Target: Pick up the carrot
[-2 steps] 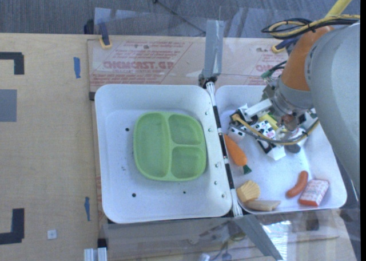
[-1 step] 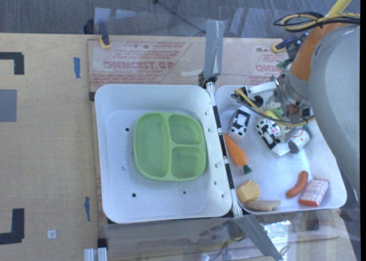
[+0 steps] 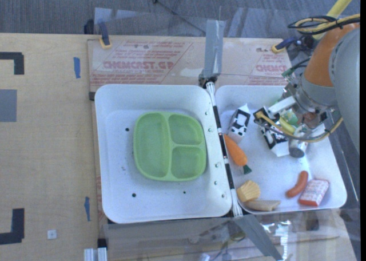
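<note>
An orange carrot (image 3: 235, 150) with a dark green top, a light green divided plate (image 3: 170, 146), a black-and-white patterned cow toy (image 3: 239, 123), white bins (image 3: 114, 105).

Counted on the bench: two bins, seven things.

Two white bins (image 3: 108, 157) (image 3: 337, 188); one green plate (image 3: 170, 146), carrot (image 3: 236, 152), sausage (image 3: 298, 184), cow toy (image 3: 239, 123), cheese wedge (image 3: 249, 190), red-white packet (image 3: 314, 192).
</note>
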`<state>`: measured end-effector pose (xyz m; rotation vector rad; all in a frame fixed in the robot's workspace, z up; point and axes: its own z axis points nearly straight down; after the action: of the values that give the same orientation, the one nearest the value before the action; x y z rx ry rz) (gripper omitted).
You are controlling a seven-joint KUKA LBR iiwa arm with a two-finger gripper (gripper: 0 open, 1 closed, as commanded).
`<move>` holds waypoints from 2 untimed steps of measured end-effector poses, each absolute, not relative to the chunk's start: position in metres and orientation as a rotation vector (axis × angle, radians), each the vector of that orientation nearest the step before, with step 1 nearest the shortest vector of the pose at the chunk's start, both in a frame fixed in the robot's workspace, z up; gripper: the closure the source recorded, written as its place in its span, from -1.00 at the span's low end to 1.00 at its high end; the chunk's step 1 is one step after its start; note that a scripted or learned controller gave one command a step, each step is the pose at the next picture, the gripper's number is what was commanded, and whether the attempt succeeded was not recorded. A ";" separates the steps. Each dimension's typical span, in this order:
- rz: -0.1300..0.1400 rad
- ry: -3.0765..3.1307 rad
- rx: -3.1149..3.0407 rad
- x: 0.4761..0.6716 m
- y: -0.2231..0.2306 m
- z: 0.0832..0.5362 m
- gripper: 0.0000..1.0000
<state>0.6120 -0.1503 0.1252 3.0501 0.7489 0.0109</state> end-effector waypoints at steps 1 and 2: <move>0.002 1.259 2.877 0.626 -0.116 0.169 -1.00; 0.006 1.402 2.809 0.560 -0.098 0.088 -1.00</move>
<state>0.5601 -0.0975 0.0881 2.8090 1.4019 0.0062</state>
